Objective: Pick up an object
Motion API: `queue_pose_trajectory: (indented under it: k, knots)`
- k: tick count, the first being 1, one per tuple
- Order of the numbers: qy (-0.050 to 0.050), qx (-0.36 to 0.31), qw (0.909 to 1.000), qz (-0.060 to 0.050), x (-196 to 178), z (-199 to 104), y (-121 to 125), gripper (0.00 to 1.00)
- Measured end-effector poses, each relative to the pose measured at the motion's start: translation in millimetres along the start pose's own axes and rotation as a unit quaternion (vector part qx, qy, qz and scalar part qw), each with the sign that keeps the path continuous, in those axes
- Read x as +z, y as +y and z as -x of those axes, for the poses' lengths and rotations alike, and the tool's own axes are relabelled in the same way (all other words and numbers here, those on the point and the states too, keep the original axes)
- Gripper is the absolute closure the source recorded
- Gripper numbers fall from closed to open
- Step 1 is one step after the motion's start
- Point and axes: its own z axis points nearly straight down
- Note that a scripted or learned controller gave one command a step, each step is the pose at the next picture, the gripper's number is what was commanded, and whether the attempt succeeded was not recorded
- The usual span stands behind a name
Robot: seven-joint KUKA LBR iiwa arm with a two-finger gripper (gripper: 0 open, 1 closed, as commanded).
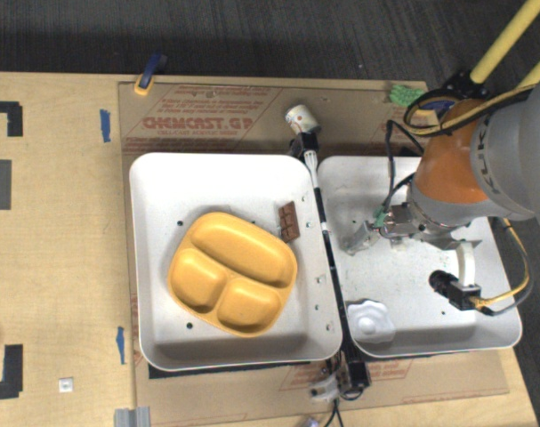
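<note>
Where my hand sits: my hand (pixel 357 238) is low in the right bin (pixel 412 314), in the half of it on the view's left, near the wall that meets the left bin (pixel 154 194)
Hand state: I cannot tell whether it is apart or together, as it is small and blurred against the white floor
Arm: my grey arm (pixel 510 163) comes in from the view's right, with the orange band (pixel 447 169) above the wrist, over the far part of the right bin
Right bin: 1 lumpy white piece (pixel 370 318) lies in the near corner on the view's left, close to the wall and apart from my hand
Left bin: 2 things, a yellow plate (pixel 234 272) and a brown block (pixel 288 221), both across the wall from my hand
Yellow plate: it has 3 sections and lies at a slant over the middle of the bin floor; I cannot tell whether it is face up or face down
Brown block: small, dark and ridged, it lies by the wall nearest the right bin, just beside the plate's far edge; I cannot tell whether the 2 touch
Under the bins: a cardboard sheet (pixel 207 114) with red print lies on the wooden tabletop (pixel 47 265)
Far corner: a blue and yellow clamp (pixel 149 73) sits at the sheet's far corner on the view's left
</note>
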Motion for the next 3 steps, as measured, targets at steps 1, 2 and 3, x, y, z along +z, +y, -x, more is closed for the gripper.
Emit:
queue_pose_trajectory:
  k: [1,2,3]
  knots:
    - [0.0,0.209,0.978,-0.001,0,10,10,0.0]
    - [0.0,-0.014,0.9999,0.0,0,25,21,0.0]
    - [0.001,0.133,0.9912,-0.002,0,15,13,0.0]
